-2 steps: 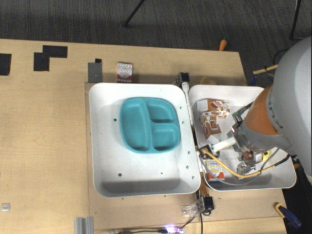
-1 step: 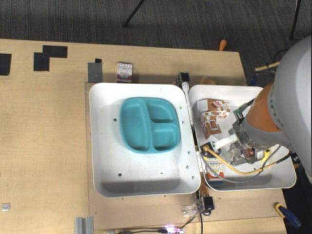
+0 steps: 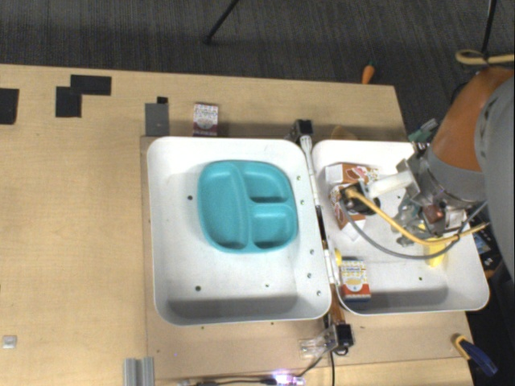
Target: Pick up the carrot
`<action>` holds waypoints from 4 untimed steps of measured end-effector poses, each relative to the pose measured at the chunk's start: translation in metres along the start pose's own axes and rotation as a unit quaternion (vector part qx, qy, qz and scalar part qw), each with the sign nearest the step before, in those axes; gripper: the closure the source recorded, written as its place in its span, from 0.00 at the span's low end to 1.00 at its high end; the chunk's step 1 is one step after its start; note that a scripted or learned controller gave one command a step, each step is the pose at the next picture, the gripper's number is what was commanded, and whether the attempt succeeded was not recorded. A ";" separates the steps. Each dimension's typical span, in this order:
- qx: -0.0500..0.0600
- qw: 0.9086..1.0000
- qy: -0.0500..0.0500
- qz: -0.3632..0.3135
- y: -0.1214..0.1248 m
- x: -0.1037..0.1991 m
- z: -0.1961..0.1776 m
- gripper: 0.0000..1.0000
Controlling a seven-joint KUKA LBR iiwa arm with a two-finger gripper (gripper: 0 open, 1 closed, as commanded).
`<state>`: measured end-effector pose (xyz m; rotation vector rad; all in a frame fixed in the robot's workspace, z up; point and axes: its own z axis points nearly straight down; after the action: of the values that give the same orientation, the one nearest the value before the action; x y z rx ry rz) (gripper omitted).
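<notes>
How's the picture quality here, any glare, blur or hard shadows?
Camera view: light is even and soft; the left bin shows mild bright sheen on its white rim, the teal tray is sharp, and the arm at the right edge looks slightly blurred.

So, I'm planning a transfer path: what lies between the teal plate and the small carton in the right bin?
The camera view shows bare left bin floor, then the bins' adjoining rims, between teal plate and small carton.
</notes>
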<state>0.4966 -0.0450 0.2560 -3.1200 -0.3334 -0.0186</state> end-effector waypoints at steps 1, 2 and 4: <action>0.000 1.000 -0.005 0.000 0.001 -0.002 0.004 0.00; 0.000 1.000 -0.007 0.003 0.054 -0.024 0.162 0.00; 0.002 1.000 -0.003 -0.002 -0.044 0.001 0.069 0.00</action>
<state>0.4892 -0.0017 0.1869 -3.1154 -0.3390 -0.0093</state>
